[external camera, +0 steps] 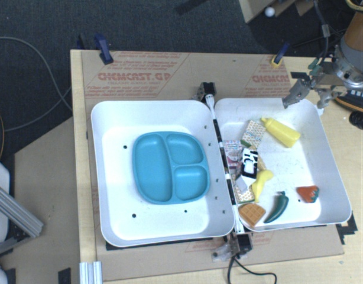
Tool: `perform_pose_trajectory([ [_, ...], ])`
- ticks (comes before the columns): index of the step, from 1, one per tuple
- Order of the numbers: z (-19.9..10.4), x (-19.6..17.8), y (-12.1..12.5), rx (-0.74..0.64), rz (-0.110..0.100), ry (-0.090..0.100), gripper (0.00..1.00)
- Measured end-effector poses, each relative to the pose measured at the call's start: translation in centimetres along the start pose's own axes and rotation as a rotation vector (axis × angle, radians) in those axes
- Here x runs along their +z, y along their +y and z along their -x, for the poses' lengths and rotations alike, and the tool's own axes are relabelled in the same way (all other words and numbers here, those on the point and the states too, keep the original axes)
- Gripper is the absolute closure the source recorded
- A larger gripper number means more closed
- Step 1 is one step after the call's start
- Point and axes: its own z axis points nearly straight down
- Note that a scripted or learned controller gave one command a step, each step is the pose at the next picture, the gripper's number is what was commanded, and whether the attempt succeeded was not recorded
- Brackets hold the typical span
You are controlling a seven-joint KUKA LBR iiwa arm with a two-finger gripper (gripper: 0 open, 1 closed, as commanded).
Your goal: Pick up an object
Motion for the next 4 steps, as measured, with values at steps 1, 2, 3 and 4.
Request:
perform_pose_trajectory([
  [1,-0.7,13.2,0.8,-0.002,0.002,0.0,0.0],
  [2,1.5,16.8,0.8,0.0,0.006,0.0,0.0],
  [3,-0.6,17.2,-4.5,0.001,0.0,0.0,0.0],
  [4,-0.6,16.2,-4.4,0.002,0.002,0.0,1.0],
])
